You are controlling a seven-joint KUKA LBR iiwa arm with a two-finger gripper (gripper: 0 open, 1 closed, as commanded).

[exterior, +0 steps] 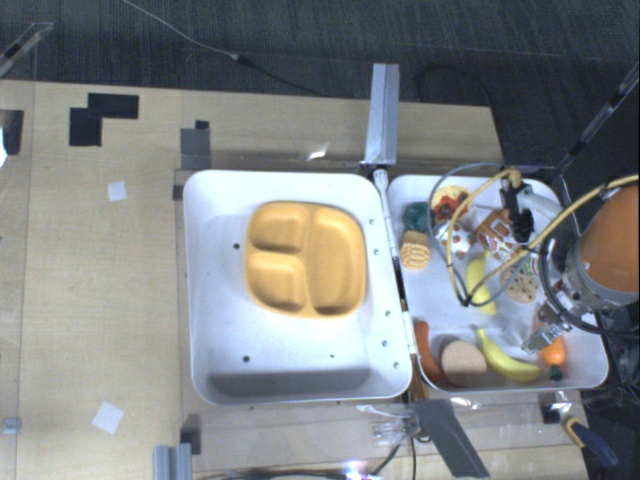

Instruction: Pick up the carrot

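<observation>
I see the left bin (200,298) carrying a yellow divided tray (305,258), and the right bin (600,368) crowded with toy food. The carrot (553,354), small and bright orange, sits in the right bin's near right corner beside a banana (505,360). The gripper (548,330) partly covers the carrot, and I cannot tell its state.

Even, fairly bright overhead light; colours read true. The 2 white bins come out near overexposed: left bin (200,298) shows a soft grey shadow along its near inner wall, right bin (590,373) has glare on its floor. Small specular glints on the metal bracket (383,108) and at the bottom edge. Overall soft focus, low resolution; small items in the right bin blur together.
</observation>
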